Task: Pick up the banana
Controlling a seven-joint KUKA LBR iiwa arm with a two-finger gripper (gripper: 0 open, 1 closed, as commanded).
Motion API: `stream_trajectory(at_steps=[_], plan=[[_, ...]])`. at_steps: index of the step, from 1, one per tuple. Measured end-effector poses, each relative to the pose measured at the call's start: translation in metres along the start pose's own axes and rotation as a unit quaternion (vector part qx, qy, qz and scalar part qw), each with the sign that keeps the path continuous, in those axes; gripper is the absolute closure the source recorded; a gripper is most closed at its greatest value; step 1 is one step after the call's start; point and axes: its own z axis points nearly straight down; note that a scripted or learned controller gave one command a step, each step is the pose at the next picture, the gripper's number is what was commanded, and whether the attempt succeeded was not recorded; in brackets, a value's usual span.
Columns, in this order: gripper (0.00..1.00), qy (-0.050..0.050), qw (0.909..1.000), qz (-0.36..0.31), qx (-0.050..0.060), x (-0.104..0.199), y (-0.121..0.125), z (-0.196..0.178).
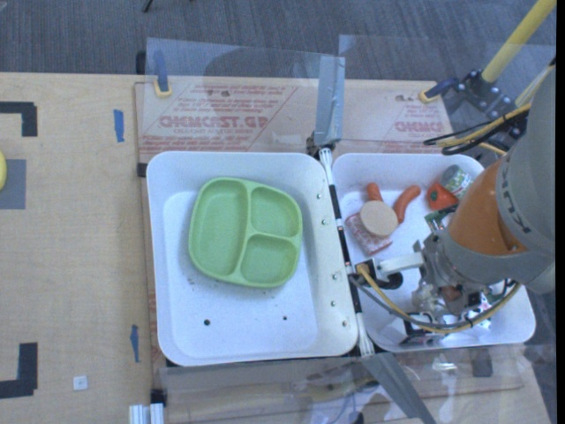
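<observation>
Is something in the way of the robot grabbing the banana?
I can't tell. The arm's wrist hangs over the lower part of the right bin and hides what lies under it. The orange pieces and tan disc lie further up the bin.

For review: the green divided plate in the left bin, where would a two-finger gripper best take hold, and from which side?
The green plate lies flat in the left bin and is far too wide to span. Its thin raised rim is likely the only pinchable part, so come straight down over the right edge, nearest the arm.
</observation>
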Motion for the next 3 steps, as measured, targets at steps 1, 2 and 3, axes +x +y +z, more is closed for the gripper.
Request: stream_trajectory(at_steps=[1,2,3], plan=[[1.00,0.000,0.9767,-0.215,0.002,-0.0016,0.0080,0.0078],[1.00,0.003,0.9954,-0.096,-0.002,0.0043,0.0032,0.0080],[1.00,0.006,1.0000,-0.002,-0.002,0.0056,0.0019,0.0072]])
